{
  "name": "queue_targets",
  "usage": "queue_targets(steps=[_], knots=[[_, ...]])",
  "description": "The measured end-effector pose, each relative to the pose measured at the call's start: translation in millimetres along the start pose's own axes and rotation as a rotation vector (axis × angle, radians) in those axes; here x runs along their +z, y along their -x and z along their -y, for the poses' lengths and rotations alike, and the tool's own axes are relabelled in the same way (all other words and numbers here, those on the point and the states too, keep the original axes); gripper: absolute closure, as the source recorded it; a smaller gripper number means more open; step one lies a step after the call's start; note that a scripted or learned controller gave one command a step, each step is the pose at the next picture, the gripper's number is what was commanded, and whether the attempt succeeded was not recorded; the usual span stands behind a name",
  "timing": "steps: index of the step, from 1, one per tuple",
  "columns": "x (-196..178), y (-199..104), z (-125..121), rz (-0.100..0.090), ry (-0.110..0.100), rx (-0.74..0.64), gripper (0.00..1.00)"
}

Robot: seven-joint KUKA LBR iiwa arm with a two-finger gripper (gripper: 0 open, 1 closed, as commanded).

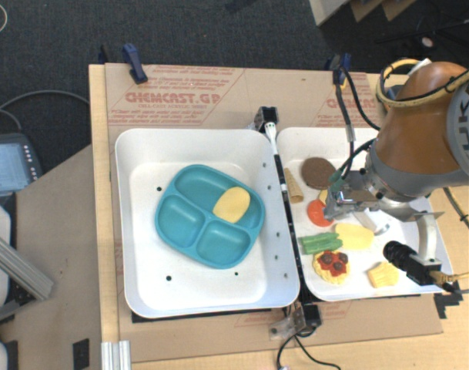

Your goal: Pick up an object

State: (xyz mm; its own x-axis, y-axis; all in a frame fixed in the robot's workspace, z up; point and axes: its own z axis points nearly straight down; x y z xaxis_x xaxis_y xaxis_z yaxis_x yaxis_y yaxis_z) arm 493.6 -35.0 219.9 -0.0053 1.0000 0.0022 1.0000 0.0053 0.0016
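From the overhead camera I see my pincer (338,200) low in the right bin (442,241), over the red piece (319,213) near the bin's left wall. I can't tell its state. Nothing looks lifted; the pickup remains undone.

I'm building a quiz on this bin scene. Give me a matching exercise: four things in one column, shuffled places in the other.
Things:
1. yellow piece
2. brown disc
3. mini pizza
4. blue plate

Places:
A. near front edge of right bin
B. middle of left bin
C. on the plate
D. far part of right bin

Pairs: 1-C, 2-D, 3-A, 4-B
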Motion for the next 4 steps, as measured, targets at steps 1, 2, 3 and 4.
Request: queue_targets(steps=[1, 2, 3, 4], knots=[[-65.4, -71.1, 13.1, -0.002, 0.006, -0.004, 1.00], [-245.7, -93.0, -6.0, -0.001, 0.020, 0.001, 1.00], [-103.7, -60.8, 16.3, 0.004, -0.018, 0.010, 1.00], [-93.6, -100.4, -59.6, 0.003, 0.003, 0.001, 1.00]])
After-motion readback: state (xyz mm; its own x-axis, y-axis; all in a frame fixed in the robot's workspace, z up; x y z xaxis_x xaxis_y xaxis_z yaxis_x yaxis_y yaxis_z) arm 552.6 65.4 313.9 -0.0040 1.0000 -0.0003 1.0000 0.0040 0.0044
